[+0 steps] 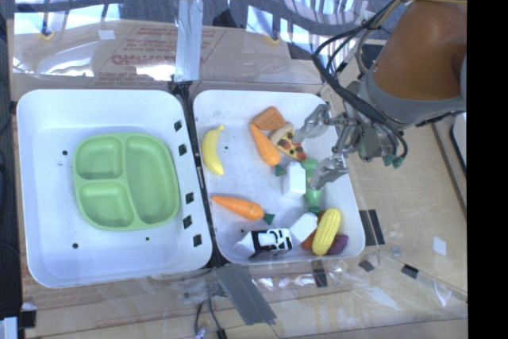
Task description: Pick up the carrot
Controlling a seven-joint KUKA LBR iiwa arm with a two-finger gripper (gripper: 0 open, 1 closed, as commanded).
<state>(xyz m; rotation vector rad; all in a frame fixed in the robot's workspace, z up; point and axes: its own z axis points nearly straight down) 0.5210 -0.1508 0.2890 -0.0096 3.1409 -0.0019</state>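
The bench [413,250] carries two shallow white bins side by side. The left bin [40,171] holds a green divided plate [127,180] lying flat near its middle. The right bin [238,103] holds the loose items.

The carrot [236,207] lies on the floor of the right bin, in its lower left part, near the wall shared with the left bin. It lies roughly level across the view, with its green stem end pointing right. Nothing touches it. A second orange piece [265,144], also carrot-shaped, lies further up, tilted, just beside a slice of pizza [289,144] and below an orange cracker-like piece [268,120]. A banana [212,149] lies upright near the shared wall, above the carrot. A corn cob [327,230] rests in the lower right corner, beside a black and white item [271,240].

The arm enters from the right, its orange band [421,44] at the upper right. The gripper [325,147] hangs over the right-hand side of the right bin, well apart from the carrot. The jaws stand spread open, one finger toward the pizza slice and the other lower, near a green item [316,190]. No item sits between them.
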